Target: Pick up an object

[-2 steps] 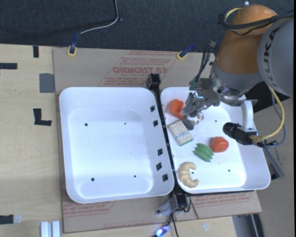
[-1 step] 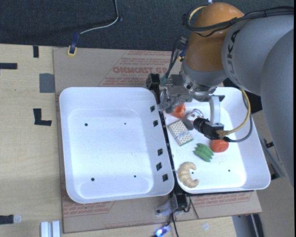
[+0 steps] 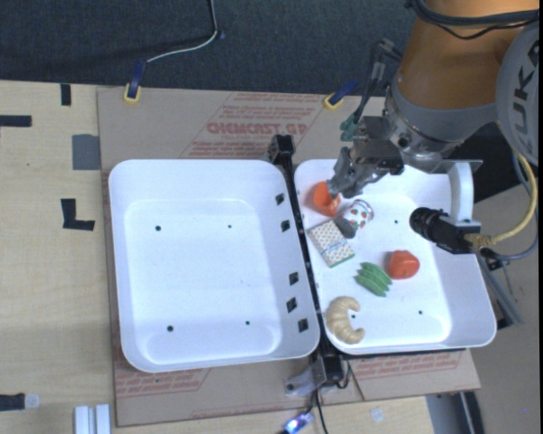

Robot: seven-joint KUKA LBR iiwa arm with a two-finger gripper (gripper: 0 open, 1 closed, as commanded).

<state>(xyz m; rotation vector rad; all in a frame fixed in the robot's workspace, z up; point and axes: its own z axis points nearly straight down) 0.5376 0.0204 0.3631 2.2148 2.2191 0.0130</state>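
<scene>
In the right bin | gripper hung over the bin's upper-left corner; whether its jaws were spread or pressed, I could not tell | orange piece lay just left and below the tips, touching or nearly | rounded, no clear long axis | croissant lay well below.

We see our arm with a broad orange band above a grey wrist, black cables looping beside it, and a dark metal gripper below.
</scene>
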